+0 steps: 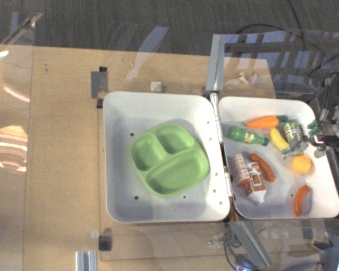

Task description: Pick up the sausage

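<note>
A reddish-brown sausage (263, 167) lies in the right bin (235, 107), against the right side of a red and white carton (247, 177). A second sausage-shaped piece (301, 200), orange-red, lies near the bin's front right corner. My gripper (303, 143) reaches in from the right and hangs over the bin's right half, just above an orange fruit (301, 164) and beside a yellow banana (279, 139) and a small can (292, 131). It is to the right of and behind the reddish-brown sausage, apart from it.
The right bin also holds a carrot (263, 122) and a green bottle (246, 135). A green divided plate (168, 160) sits in the left bin (116, 151). Cables and a metal frame lie behind the right bin.
</note>
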You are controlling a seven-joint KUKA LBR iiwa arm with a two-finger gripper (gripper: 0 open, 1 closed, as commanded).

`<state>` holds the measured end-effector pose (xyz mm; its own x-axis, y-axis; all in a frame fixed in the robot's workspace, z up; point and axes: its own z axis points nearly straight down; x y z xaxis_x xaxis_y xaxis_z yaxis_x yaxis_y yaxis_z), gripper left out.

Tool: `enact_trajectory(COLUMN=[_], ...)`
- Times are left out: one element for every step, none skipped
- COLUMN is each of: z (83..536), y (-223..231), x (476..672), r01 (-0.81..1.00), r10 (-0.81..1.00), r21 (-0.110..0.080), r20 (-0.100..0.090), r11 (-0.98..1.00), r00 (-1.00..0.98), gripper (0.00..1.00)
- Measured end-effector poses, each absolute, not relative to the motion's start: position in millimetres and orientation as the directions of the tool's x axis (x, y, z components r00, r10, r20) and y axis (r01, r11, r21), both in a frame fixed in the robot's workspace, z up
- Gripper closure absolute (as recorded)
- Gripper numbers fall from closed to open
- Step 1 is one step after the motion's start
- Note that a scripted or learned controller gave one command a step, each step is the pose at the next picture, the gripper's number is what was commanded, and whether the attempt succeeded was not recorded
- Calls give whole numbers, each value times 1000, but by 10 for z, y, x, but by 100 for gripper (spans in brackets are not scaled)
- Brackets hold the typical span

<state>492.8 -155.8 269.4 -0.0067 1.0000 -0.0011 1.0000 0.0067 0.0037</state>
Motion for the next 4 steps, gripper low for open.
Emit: enact_trajectory(z=[1704, 936, 1073, 1962], y=[-1889, -1721, -1725, -1427], x=[5239, 5508, 5550, 5553], r01=[979, 956, 955, 982], r10=[979, 956, 955, 982], r21=[4, 18, 28, 7], r20=[-2, -11, -18, -3], r11=[205, 294, 297, 189], r00=[-205, -294, -296, -189], gripper=[0, 0, 100, 100])
